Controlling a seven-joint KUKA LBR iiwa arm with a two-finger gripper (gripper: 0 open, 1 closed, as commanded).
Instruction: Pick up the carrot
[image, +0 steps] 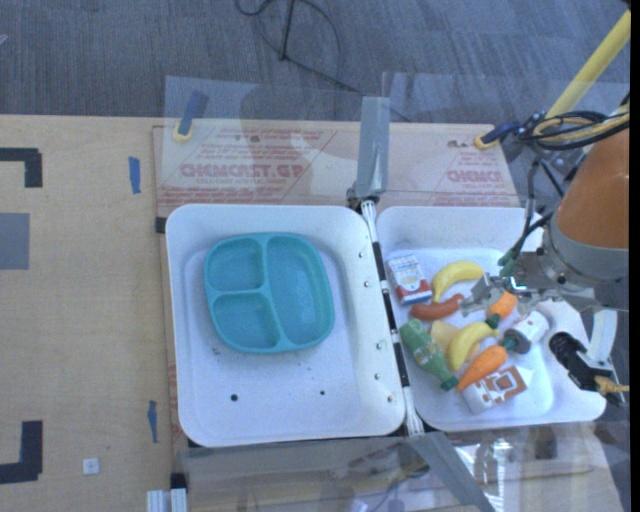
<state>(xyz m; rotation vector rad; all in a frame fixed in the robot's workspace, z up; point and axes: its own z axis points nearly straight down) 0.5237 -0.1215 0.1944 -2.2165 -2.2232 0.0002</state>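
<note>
— Grey carpet is running along the top, and below it a pale wooden bench (80, 300) is carrying two shallow white bins side by side. What is sitting in the left white bin (200, 400)?

— A turquoise plastic plate with three compartments (269, 292) is lying flat in its upper half, well apart from everything else.

— And the right white bin (570, 405)?

— It is holding the clutter. The grey arm with its orange band (598, 205) is reaching in from the right, and its two-finger gripper (508, 290) is hanging low over the middle of the pile. I cannot tell how the gripper is set; the metal parts are blurring into the toys beneath.

— Where is the carrot?

— The orange toy carrot with a green tip (478, 366) is lying tilted in the lower middle of that bin, below the gripper and apart from it. Its lower side is touching a white carton with an orange print (497, 388), and a yellow toy banana (466, 340) is resting just above it.

— Anything else?

— A second yellow banana (457, 274) is curving near the top, a red sausage (438, 308) is lying under it, a small white and red carton (408, 278) is standing at the left, and a dark green bottle (427, 352) is slanting beside the divider.
</note>
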